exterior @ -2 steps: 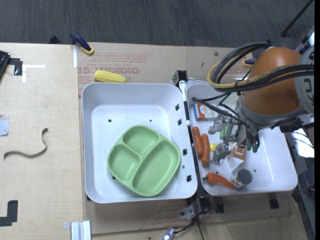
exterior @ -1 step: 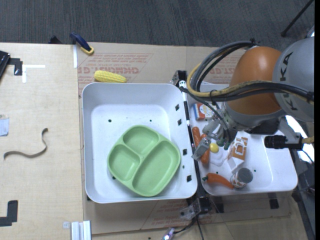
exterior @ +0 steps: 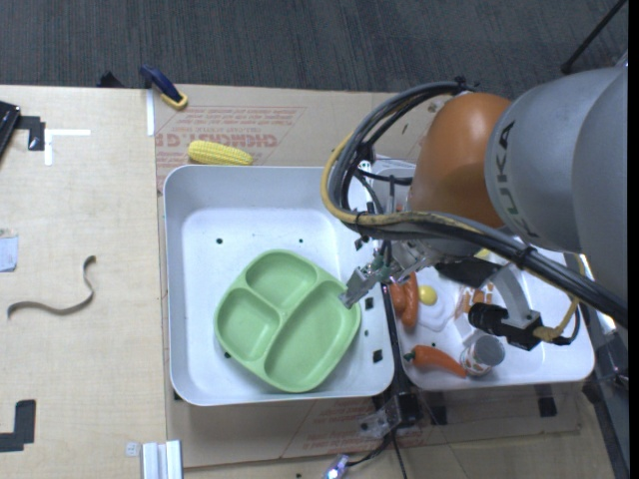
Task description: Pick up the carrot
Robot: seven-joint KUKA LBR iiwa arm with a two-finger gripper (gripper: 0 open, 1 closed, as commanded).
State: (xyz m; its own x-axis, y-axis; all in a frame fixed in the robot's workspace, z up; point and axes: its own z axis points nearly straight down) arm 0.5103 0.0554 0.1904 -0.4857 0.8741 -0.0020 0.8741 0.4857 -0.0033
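The carrot (exterior: 437, 360), orange and tapered, lies near the front edge of the right bin (exterior: 559, 367). My gripper (exterior: 367, 279) hangs low over the wall between the two bins, up and to the left of the carrot and apart from it. A second orange-red piece (exterior: 404, 302) lies just right of the gripper tip. The grey arm and its orange band (exterior: 459, 163) cover much of the right bin's back.
A green divided plate (exterior: 288, 319) lies in the left bin (exterior: 200, 228). In the right bin are a fried egg toy (exterior: 431, 305) and a grey cup (exterior: 483, 354) beside the carrot. A corn cob (exterior: 220, 153) lies on the bench behind the left bin.
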